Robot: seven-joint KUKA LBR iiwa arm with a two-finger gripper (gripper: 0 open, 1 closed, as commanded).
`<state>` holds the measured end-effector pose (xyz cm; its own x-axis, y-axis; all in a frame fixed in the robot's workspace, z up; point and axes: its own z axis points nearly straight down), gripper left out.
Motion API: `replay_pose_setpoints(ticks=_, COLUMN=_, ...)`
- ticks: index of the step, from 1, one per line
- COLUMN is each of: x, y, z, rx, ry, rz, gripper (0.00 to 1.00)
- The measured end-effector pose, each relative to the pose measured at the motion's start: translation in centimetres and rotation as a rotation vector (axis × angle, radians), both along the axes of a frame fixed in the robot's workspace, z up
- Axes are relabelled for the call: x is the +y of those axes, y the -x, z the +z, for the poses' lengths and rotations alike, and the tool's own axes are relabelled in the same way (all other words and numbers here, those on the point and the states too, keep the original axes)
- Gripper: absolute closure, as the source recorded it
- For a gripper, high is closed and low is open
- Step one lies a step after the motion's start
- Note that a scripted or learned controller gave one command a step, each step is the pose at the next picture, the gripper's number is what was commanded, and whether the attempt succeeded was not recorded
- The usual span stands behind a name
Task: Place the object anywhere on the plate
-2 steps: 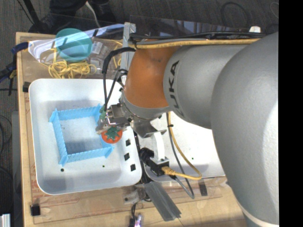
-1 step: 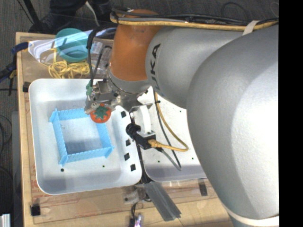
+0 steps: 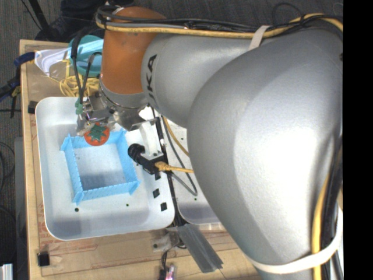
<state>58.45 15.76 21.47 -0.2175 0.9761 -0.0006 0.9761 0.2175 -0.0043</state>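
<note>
From the camera view, looking down at a slant, I see my arm (image 3: pixel 233 98) sweep in from the right and cover most of the right bin (image 3: pixel 195 214), its orange band (image 3: pixel 125 48) sitting above the wrist over the back of the left bin (image 3: pixel 52 214).

The pincer (image 3: pixel 93 121) hangs at the far edge of the blue plate (image 3: pixel 76 177), a square blue tray with a raised rim resting in the left bin. Directly beneath the pincer's tip is the object (image 3: pixel 97 135), a small round orange-red piece with a bit of green on it, like a toy tomato. It sits right at the plate's back rim, about at the middle of that edge, touching or overlapping it.

I can't tell whether the pincer is closed on the object or only poised over it: the tip is a small cluster of dark metal, and the object shows just below it, not clearly between anything.

What the coming move turns on, as I judge it, is that the object lies straight under the pincer and at the very edge of the plate, with the plate's open centre lying toward the near side of the bin. The object is round, so no long axis matters. If it is held, a small shift toward the near side before release would land it safely inside the rim and not on it.

The table (image 3: pixel 29 80) behind the bin carries some yellow cable (image 3: pixel 69 83) and a teal item (image 3: pixel 87 45).
</note>
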Motion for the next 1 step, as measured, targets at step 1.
replay_pose_setpoints(ticks=1, x=-4.41, y=-2.28, z=-1.81, rx=0.000, ry=0.000, rz=0.007, gripper=1.00)
